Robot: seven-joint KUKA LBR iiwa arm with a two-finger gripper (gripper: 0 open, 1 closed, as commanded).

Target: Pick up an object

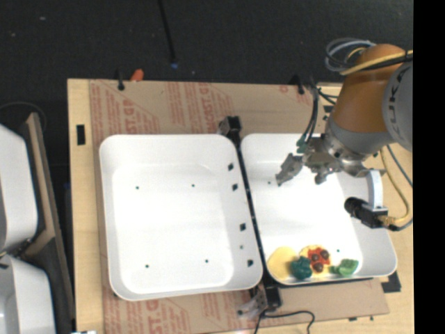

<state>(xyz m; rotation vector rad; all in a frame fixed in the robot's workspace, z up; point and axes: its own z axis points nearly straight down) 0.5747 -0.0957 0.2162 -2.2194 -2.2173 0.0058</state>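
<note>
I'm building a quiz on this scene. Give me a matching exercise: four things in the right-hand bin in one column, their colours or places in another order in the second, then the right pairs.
Things:
1. yellow object
2. teal object
3. red object
4. tool

Descriptions:
A. nearest the divider between the bins, at the near edge
B. above the bin's far half, away from the pile
C. small, speckled with dark spots, lying on the pile
D. bluish-green lump between the yellow and the light green object

Pairs: 1-A, 2-D, 3-C, 4-B
</note>
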